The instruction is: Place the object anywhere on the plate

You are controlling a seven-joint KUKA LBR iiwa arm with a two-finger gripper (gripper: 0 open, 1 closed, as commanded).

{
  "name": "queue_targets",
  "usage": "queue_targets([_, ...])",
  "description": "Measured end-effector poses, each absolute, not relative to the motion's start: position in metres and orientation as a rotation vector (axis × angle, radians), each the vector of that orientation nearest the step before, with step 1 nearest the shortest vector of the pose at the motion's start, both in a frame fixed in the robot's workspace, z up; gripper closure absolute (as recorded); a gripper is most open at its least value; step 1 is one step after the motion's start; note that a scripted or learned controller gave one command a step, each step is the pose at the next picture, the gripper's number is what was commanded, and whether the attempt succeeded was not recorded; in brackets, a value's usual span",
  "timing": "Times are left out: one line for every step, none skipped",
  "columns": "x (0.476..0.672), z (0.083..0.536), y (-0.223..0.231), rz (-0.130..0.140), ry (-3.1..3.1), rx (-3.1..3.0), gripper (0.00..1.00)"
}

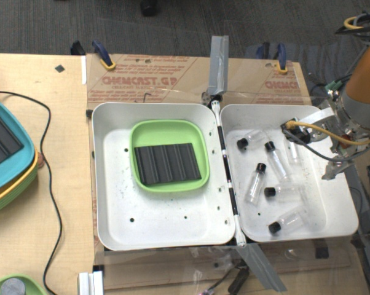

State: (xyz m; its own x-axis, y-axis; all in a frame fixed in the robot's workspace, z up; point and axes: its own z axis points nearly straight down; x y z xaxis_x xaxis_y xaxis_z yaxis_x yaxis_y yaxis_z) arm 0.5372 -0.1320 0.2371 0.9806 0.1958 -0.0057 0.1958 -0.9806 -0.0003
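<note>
At the far left edge I see a stack of trays, teal on top with a dark ridged insert, and a black cable looping down the wooden bench beside it.

Moving right, the left bin holds a green plate in its upper middle, and a dark ridged mat lies flat on the plate.

Past the divider, the right bin holds several clear vials with black caps, scattered apart: one vial near the upper left of the bin, one right of it, one around the middle, one just right of that, and one toward the bottom. All lie on the bin floor, well apart from the plate.

At the right edge the arm leans in over the bin's upper right corner, yellow and black cables trailing from the wrist. The gripper hangs over the bin's right side; I cannot tell how it is set, or whether it has anything.
</note>
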Motion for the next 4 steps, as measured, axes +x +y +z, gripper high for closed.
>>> queue_targets([0.529,0.240,-0.140,-0.009,0.310,3.127,0.00])
queue_targets([0.524,0.240,-0.138,-0.010,0.309,3.128,0.00])
queue_targets([0.514,0.250,-0.133,-0.009,0.309,3.128,0.00])
queue_targets([0.514,0.243,-0.146,-0.010,0.311,3.127,0.00])
